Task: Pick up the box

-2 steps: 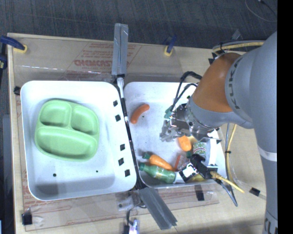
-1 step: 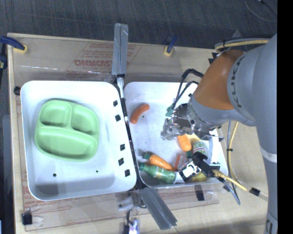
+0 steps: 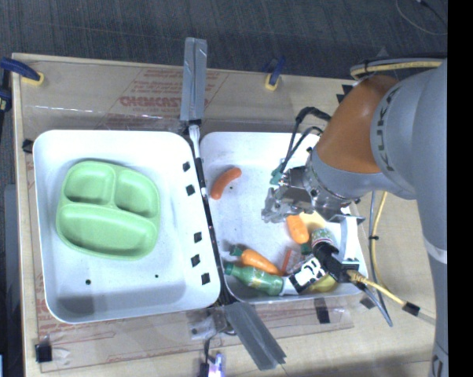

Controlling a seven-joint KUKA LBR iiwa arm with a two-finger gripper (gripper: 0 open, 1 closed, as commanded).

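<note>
Over the right bin [image 3: 244, 144] the end effector [image 3: 277, 205] hangs low above bare white floor, and whether it's apart or together can't be told from this angle. Near that bin's front right corner sits the box [image 3: 309, 274], black and white, crowded by a carrot [image 3: 256, 259] and a green bottle [image 3: 256, 278]. A green tray [image 3: 109, 208] sits in the left bin [image 3: 48, 289].

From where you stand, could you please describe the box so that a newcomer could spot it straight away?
Find the right bin, the one the grey arm reaches over. Go to its near right corner, where the small items are piled. The box lies there, black with white markings, beside a green bottle and a carrot; everything else nearby is orange, green or yellow.
</note>
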